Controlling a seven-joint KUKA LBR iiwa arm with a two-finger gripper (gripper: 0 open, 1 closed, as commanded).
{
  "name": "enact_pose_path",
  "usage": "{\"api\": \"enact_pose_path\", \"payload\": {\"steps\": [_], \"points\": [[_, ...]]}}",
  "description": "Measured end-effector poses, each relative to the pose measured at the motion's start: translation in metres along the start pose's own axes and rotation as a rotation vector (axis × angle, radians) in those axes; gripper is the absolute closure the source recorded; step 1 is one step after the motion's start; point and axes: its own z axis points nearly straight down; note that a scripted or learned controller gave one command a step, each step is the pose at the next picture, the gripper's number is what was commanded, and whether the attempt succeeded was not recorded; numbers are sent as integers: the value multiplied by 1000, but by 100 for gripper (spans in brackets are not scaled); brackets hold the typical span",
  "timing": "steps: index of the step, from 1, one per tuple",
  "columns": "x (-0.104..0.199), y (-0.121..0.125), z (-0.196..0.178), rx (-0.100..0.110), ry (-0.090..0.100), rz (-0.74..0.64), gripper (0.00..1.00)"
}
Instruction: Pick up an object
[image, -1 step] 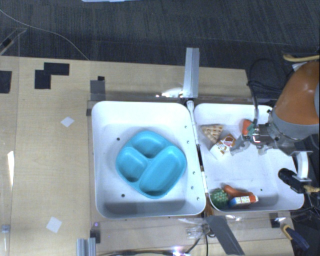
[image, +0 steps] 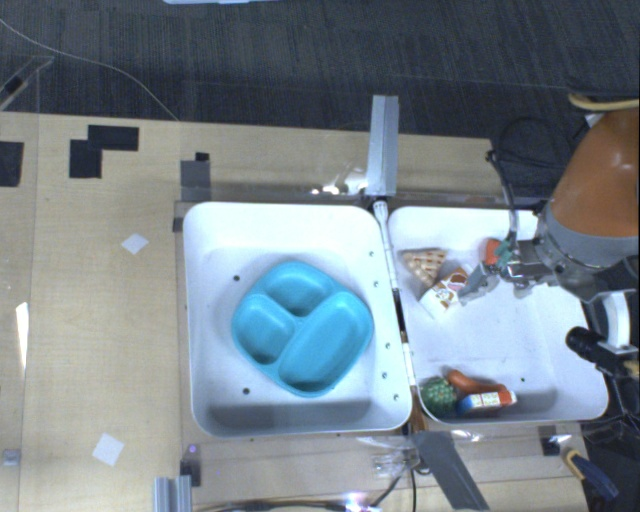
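The gripper (image: 487, 276) hangs low over the right bin (image: 560, 345), near its far wall, just beside a small white carton (image: 443, 294) and a waffle-patterned piece (image: 425, 263); its grip cannot be told. Bare floor lies mid-bin. A green item (image: 437, 394) and a bottle (image: 487, 401) crowd the near wall. The left bin (image: 210, 300) holds a blue divided tray (image: 300, 327).

A pale wooden worktop (image: 90, 330) with black markings (image: 100, 145) meets dark grey carpet (image: 300, 50) crossed by a thin cable (image: 150, 95).
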Motion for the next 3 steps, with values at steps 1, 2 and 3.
{"api": "enact_pose_path", "payload": {"steps": [1,2,3], "points": [[-1,3,-8,-1,0,-1,100],[-1,3,-8,-1,0,-1,0],[-55,51,75,2,0,-80,0]]}}
